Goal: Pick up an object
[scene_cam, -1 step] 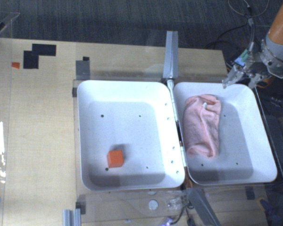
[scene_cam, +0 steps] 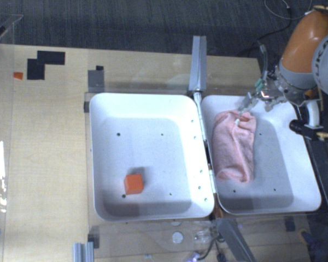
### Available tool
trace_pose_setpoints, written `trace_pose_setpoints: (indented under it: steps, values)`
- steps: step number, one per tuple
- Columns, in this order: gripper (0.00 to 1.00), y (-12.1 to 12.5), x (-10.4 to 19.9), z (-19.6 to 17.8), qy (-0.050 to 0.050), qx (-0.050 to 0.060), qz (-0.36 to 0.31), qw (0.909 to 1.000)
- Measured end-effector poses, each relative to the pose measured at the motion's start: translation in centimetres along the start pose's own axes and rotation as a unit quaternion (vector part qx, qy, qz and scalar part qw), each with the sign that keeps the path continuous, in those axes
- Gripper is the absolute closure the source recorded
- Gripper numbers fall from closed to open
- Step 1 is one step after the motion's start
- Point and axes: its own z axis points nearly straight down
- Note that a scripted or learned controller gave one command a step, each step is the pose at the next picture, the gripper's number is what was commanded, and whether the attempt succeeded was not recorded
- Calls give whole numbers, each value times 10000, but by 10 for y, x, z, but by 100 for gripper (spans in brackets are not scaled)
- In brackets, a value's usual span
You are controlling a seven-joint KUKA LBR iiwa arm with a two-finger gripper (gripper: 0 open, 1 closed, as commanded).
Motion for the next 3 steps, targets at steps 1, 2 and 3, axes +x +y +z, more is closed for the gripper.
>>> trace_pose_setpoints:
  steps: [1, 2, 3]
  values:
    - [0, -13, 21, 61, -14, -48, -623, 9980]
    - [0, -92, 49, 59, -19, -65, -1054, 9944]
    - [0, -91, 53, 42, -4, -21, 216, 9998]
